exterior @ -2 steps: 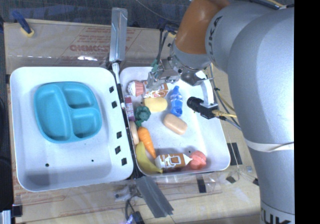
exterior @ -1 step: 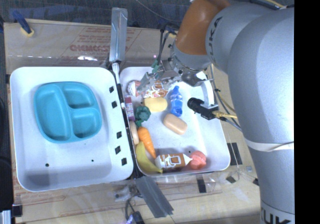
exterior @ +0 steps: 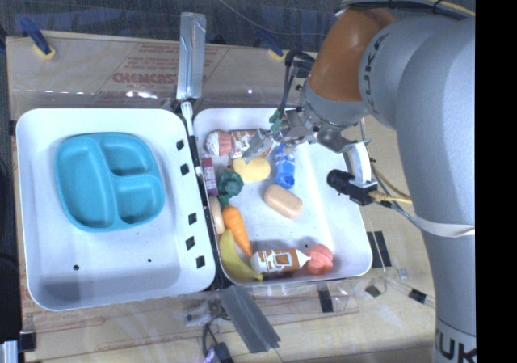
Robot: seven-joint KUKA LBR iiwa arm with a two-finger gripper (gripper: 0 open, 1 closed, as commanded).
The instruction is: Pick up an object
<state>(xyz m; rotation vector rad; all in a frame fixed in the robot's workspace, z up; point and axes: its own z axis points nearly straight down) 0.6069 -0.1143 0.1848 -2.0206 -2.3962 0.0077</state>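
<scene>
The blue bottle (exterior: pixel 283 171) is lying near the top of the right bin (exterior: pixel 349 228), beside a yellow lemon (exterior: pixel 253 169). The gripper (exterior: pixel 275 137) is hovering just above it; I cannot tell its state. This looks like the approach; next calls for descending squarely.

The arm came in from the right of the frame, and its gripper (exterior: pixel 273 140) sat low over the upper part of the right bin (exterior: pixel 349 234), right by a blue bottle (exterior: pixel 283 169) and a yellow block (exterior: pixel 252 169). A tan soap-looking bar (exterior: pixel 282 201), carrot (exterior: pixel 237 229), banana (exterior: pixel 233 260) and a small brown bottle (exterior: pixel 279 260) lay lower down. The left bin (exterior: pixel 32 216) had a blue divided tray (exterior: pixel 109 179).
</scene>
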